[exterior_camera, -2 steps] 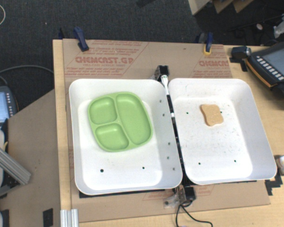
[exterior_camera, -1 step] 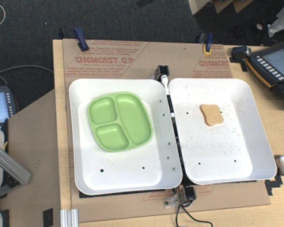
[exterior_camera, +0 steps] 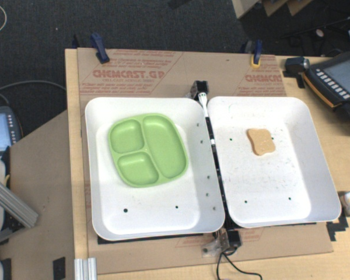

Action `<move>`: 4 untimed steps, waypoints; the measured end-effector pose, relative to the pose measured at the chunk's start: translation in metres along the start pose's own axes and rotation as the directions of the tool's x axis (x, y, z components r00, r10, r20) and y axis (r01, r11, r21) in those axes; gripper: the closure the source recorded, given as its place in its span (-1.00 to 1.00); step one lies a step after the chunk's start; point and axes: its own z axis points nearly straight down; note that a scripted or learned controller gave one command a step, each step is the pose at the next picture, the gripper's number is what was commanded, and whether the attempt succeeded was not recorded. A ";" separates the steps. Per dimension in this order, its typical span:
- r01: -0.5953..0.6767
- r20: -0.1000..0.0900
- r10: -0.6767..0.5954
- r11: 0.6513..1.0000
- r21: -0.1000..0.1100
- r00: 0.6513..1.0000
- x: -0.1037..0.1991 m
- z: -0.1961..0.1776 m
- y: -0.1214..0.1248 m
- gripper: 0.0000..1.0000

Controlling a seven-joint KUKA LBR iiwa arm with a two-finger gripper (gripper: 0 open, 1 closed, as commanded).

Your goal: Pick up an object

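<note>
A green divided plate [exterior_camera: 148, 150] is seen in the left bin [exterior_camera: 99, 174], a toast slice [exterior_camera: 261, 141] in the right bin [exterior_camera: 303, 179].

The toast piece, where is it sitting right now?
In the camera view the toast piece lies in the right-hand bin, in its upper middle, apart from the walls. The green divided plate sits in the left-hand bin.

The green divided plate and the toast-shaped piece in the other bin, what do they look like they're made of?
The green divided plate looks like moulded plastic, smooth with a soft sheen: uniform colour, rounded ridges between its three compartments. The toast-shaped piece is tan and matte with a darker crust-like edge; it could be a foam or plastic toy or real bread, the view leaves that open.
</note>
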 end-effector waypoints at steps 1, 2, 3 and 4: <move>0.000 -0.007 0.000 1.000 0.020 1.000 0.020 0.114 0.000 1.00; -0.005 -0.007 0.005 1.000 0.014 1.000 0.022 0.127 -0.087 1.00; 0.000 0.000 0.000 1.000 -0.010 1.000 0.024 0.003 -0.062 1.00; -0.005 -0.006 0.005 1.000 0.018 1.000 0.023 0.092 -0.104 1.00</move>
